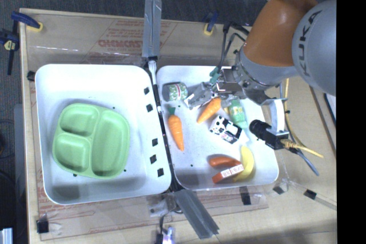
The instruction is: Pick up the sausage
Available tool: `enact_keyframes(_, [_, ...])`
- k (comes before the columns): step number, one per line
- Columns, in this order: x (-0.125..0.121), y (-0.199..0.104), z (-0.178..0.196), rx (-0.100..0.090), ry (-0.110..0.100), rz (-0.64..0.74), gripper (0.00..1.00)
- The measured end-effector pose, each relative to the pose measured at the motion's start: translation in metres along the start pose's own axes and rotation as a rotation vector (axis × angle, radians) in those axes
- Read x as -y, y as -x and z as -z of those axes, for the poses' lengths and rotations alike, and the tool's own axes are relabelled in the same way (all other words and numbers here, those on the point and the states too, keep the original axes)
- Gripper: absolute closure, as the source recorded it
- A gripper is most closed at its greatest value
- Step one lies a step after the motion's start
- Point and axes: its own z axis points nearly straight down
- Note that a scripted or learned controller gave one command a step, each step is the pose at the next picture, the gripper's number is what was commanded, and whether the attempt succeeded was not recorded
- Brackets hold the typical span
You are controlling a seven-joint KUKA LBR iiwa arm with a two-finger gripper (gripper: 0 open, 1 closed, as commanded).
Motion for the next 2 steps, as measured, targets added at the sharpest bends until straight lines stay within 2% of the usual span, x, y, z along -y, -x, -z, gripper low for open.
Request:
enact_keyframes(1, [0.062, 0.044, -0.085, 0.000, 0.000, 0.034, 0.00])
enact_keyframes(2, [0.062, 0.096, -0.181, -0.001, 0.002, 0.065, 0.00])
